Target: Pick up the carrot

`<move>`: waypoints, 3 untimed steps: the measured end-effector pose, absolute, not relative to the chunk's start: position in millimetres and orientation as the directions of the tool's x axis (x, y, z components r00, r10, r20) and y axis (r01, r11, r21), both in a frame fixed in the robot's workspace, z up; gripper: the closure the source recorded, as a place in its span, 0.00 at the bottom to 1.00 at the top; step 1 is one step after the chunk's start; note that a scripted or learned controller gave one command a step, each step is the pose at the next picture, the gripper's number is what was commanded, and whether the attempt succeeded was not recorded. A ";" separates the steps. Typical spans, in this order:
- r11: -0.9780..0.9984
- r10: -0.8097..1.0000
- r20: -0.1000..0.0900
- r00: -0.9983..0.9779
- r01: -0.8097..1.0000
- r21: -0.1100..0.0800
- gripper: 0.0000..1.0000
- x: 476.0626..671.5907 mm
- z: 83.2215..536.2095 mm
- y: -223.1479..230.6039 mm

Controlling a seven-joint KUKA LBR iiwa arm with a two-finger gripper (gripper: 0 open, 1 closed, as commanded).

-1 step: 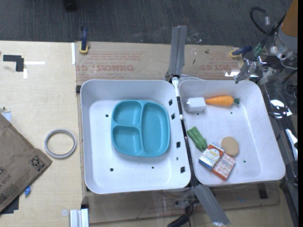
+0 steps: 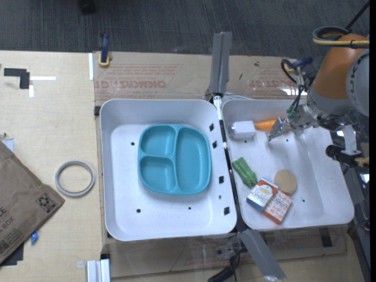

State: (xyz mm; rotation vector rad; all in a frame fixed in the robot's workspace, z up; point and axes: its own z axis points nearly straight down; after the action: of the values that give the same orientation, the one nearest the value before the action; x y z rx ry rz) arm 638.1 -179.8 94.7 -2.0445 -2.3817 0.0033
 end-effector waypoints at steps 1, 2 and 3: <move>0.175 0.985 0.002 -0.175 0.984 -0.009 0.00 657.4 87.3 -156.6; 0.108 0.994 0.000 -0.108 0.994 -0.006 0.00 658.0 87.9 -145.3; 0.560 0.829 0.000 -0.560 0.829 -0.001 0.00 659.9 173.1 -179.2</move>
State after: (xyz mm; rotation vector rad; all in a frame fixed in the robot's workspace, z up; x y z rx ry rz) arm 659.9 -179.2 173.1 -1.4734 -2.7743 0.0011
